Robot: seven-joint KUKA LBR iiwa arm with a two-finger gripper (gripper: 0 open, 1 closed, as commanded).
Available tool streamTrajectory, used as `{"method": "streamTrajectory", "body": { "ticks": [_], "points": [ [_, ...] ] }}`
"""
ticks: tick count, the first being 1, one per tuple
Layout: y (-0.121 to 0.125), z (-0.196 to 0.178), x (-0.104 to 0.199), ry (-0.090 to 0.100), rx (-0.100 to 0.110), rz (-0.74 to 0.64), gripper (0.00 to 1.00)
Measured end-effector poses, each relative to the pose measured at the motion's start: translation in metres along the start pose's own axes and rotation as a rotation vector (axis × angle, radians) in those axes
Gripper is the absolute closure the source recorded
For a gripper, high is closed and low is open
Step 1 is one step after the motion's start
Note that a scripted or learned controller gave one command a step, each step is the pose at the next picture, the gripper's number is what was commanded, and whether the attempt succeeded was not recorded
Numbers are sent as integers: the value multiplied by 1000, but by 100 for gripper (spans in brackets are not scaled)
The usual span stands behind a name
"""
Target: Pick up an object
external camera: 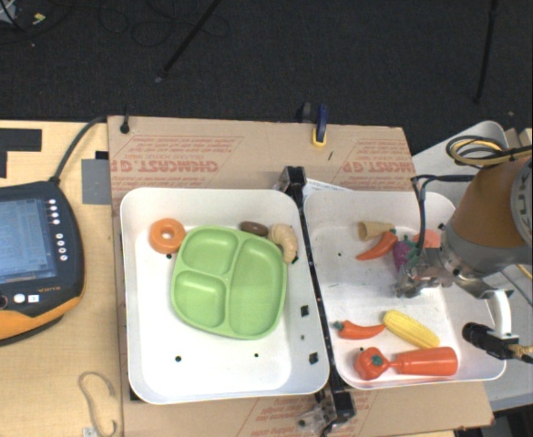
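Observation:
My gripper [415, 279] is low in the right bin [339, 285], near its middle, just right of a purple toy [401, 254] and below a pink piece [428, 239]. An orange chili [377, 247] and a tan stub [370, 230] lie to its upper left. Nearer the front lie a yellow corn cob [410, 329], a small orange carrot [360, 330] and a long red-orange vegetable [407, 362]. The grey wrist hides what is directly under the gripper.
The left bin [143, 335] holds a green divided plate [230, 280], an orange ring [167, 235], a brown piece [254, 228] and a beige piece [285, 240]. A tablet-style pendant [20, 253] sits far left. A black clamp [293, 178] is behind the bins.

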State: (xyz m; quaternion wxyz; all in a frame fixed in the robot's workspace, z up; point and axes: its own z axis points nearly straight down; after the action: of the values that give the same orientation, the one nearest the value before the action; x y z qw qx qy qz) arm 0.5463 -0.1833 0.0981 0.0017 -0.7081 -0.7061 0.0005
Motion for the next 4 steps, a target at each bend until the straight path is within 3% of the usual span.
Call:
{"method": "streamTrajectory", "body": {
  "ticks": [2, 3, 4],
  "points": [
    [-2, -122, -18, -3, -7, 2, 100],
    [-2, -130, -19, -1, -3, 1, 100],
    [0, -120, 33, 1, 0, -7, 100]
  ]
}}
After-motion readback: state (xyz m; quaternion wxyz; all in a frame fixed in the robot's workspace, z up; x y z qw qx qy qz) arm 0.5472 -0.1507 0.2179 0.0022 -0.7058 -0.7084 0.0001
